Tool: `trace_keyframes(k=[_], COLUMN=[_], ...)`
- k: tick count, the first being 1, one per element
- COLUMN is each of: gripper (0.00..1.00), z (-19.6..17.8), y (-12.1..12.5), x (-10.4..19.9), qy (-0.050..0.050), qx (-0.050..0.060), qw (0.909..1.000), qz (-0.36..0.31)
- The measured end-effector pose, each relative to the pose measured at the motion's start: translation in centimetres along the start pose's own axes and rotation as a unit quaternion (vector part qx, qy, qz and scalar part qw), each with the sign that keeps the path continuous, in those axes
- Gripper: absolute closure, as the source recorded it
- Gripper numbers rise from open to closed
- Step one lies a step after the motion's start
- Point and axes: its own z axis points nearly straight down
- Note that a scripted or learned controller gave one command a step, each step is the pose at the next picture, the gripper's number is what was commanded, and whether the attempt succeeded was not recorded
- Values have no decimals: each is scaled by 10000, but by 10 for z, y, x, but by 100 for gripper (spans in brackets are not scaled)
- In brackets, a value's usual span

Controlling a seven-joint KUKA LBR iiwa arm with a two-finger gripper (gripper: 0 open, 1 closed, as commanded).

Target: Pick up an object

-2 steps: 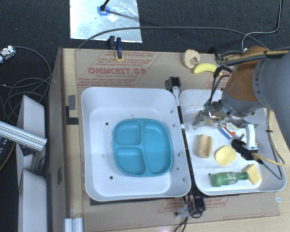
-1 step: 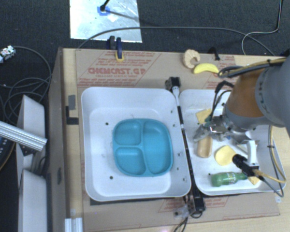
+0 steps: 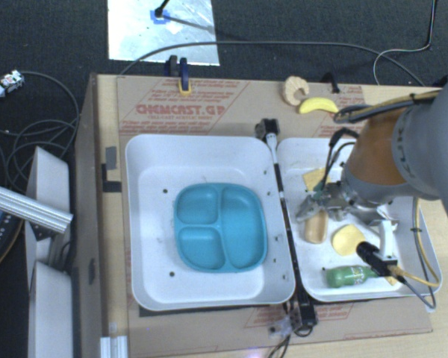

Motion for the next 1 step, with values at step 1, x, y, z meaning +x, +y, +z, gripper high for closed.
trace_keyframes(k=[1], gripper=[100], z=[-11], y=[1], x=[0], qy=[0], qx=[-8], qw=[10000], qz=[-7])
